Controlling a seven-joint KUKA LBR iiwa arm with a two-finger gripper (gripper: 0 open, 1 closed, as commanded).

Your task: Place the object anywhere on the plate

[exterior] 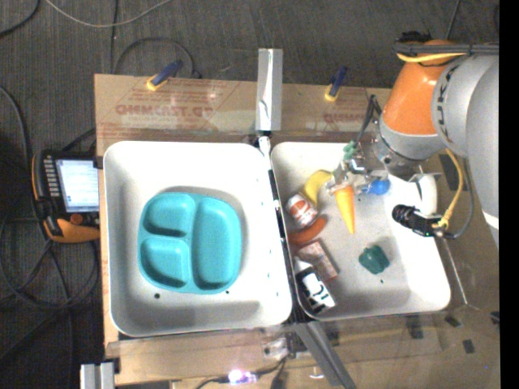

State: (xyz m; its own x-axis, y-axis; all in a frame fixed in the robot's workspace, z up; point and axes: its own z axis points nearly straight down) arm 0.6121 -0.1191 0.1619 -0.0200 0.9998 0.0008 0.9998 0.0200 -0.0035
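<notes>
Tool (350,175) over right bin (422,294), top of orange carrot (347,207) at its tip; grip state unclear. Carrot hangs tilted. Teal plate (193,241) in left bin (122,217).

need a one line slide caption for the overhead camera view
Claw over the right bin at a carrot, with the turquoise plate waiting in the left bin.

Arm (454,96) enters from the right, grey casing with the orange band at the far right. Wrist angles down and leftward. Hand (350,177) sits at the arm's left end, low over the far part of the right bin. Finger state cannot be read from this view.
</notes>
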